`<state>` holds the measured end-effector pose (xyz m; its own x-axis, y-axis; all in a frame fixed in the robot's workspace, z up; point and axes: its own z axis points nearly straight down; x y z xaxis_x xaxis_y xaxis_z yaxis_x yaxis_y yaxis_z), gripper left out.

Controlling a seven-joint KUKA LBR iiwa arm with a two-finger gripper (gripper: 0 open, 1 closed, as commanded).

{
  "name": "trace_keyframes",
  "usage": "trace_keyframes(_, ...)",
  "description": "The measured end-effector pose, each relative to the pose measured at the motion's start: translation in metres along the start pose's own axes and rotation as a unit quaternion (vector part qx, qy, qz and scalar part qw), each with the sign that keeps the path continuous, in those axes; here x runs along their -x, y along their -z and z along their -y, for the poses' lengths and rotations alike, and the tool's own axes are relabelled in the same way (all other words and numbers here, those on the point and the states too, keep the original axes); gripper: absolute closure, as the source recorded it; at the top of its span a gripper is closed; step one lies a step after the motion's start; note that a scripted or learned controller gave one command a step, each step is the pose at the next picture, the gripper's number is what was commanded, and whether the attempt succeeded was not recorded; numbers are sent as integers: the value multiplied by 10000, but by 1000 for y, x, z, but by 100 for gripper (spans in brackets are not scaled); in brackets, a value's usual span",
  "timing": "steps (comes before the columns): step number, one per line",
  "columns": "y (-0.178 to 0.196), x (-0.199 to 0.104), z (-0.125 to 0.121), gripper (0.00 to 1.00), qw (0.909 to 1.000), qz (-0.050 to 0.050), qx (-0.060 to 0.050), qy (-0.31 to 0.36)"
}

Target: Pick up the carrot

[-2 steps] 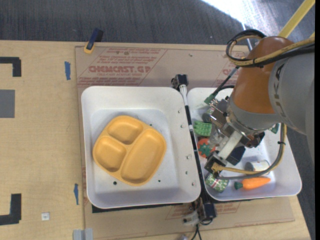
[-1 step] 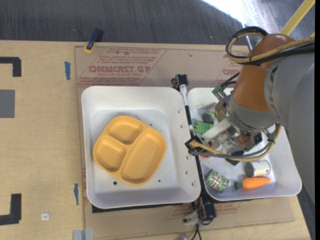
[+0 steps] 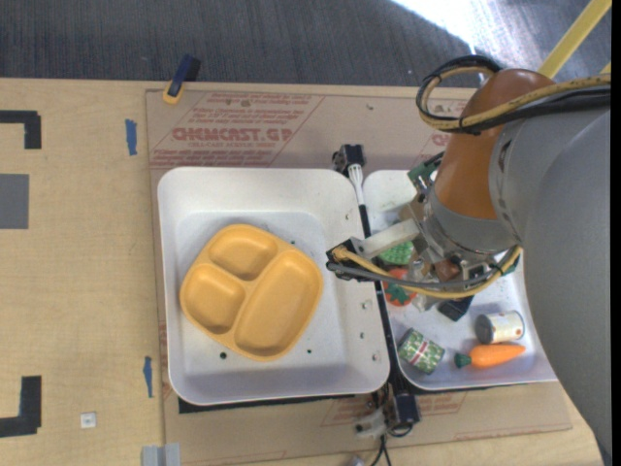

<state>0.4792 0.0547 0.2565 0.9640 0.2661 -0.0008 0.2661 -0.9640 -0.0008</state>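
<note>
Reaching in from the right, my big grey arm (image 3: 558,163) with its orange band (image 3: 480,144) hangs over the right bin (image 3: 543,372). My gripper (image 3: 437,270) sits low in that bin, behind wires, and I cannot tell if it is wide or closed. Beside it, the left bin (image 3: 184,289) holds a yellow plate (image 3: 252,289) with three parts. The carrot (image 3: 490,355) lies flat near the front of the right bin, apart from my gripper. It is orange, long and thin, with a small green end pointing left. Just above it rests a little white can (image 3: 500,327). To its left lies a green and white thing (image 3: 420,349).
</note>
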Motion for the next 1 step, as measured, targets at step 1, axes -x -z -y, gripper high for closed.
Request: trace_keyframes(1, -36, 23, -82, 100, 9994, 14, -9, -345)
